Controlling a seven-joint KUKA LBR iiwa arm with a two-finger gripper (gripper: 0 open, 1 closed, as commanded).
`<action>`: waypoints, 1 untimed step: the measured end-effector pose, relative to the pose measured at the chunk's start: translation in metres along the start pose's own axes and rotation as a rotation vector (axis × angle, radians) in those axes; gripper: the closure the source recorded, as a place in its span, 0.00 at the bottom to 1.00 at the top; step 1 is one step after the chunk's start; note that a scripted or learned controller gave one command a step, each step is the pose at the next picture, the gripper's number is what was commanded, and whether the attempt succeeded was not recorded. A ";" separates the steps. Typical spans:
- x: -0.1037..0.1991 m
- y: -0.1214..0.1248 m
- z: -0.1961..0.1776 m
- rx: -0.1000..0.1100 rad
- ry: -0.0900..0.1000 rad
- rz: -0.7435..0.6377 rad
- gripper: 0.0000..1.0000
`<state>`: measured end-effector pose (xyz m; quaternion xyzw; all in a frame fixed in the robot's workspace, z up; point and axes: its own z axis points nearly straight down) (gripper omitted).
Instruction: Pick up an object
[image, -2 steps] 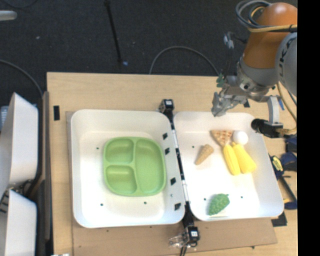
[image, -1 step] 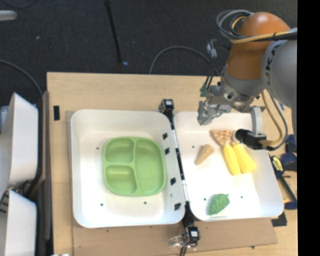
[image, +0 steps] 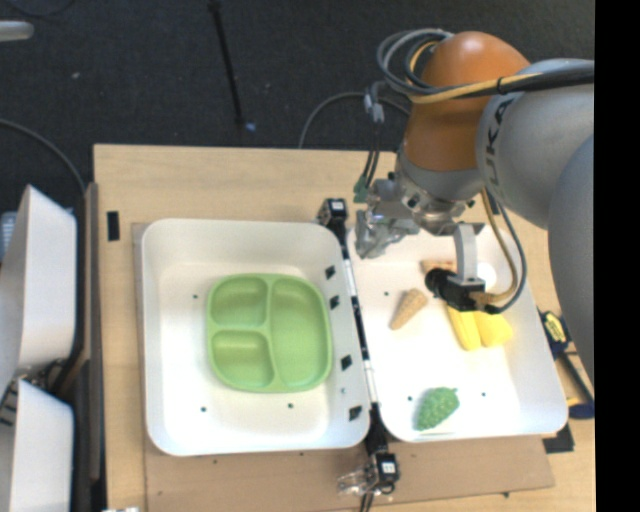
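the big grey arm (image: 530, 130) with the orange band reaches in from the right and bends down over the wooden bench (image: 200, 180). its claw (image: 378, 238) hangs over the far left corner of the right bin (image: 520, 395), close to the wall where the two white bins meet. from where i stand the claw looks like a lump of shiny metal. i cannot tell if it is open or closed, and i cannot tell if it has hold of anything.

the things to pick up lie on the floor of the right bin. a tan cone (image: 407, 308) lies on its side near the middle. it is near the claw, a little closer to me, and not touching it. a yellow toy (image: 478, 328) lies just to the right of the cone, with a small gap of white floor between them. a green bumpy lump (image: 437, 407) sits by the near edge of the bin, well apart from the cone and the yellow toy.

the left bin (image: 160, 300) holds a green plate (image: 270, 332). the plate lies flat in the middle of its bin and has three parts pressed into it. it is well apart from the claw.
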<state>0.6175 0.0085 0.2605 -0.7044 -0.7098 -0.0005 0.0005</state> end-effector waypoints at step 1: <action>0.060 -0.011 0.001 0.000 0.000 0.000 1.00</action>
